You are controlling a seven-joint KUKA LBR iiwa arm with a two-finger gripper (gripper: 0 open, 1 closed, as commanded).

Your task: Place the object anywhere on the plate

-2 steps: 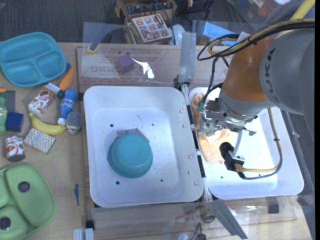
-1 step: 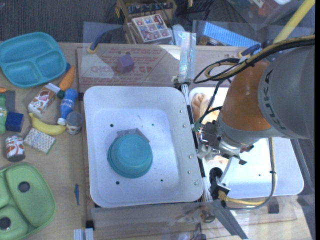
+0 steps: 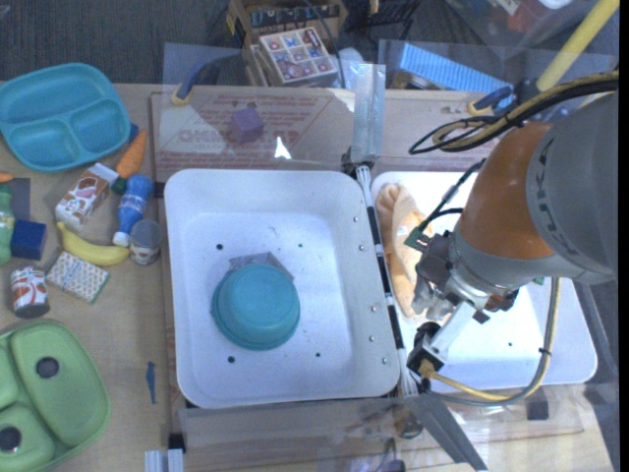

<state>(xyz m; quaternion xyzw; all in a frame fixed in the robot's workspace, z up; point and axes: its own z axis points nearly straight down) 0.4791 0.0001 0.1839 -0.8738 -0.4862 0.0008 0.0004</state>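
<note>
A round teal plate (image 3: 257, 306) lies in the left white bin (image 3: 197, 205), a little front of its middle, on top of a grey scrap. A pale orange, bread-like object (image 3: 397, 236) lies along the left wall of the right bin (image 3: 570, 357). My gripper (image 3: 426, 308) hangs under the orange-banded wrist at the near end of that object, low over the right bin's left side. The arm's bulk hides the gripper's tip and part of the object.
The metal divider (image 3: 378, 264) between the two bins runs just left of the gripper. Outside the bins, on the left bench, lie a banana (image 3: 90, 247), a blue bottle (image 3: 131, 207), small boxes, a blue tray (image 3: 64, 116) and a green tray (image 3: 44, 401).
</note>
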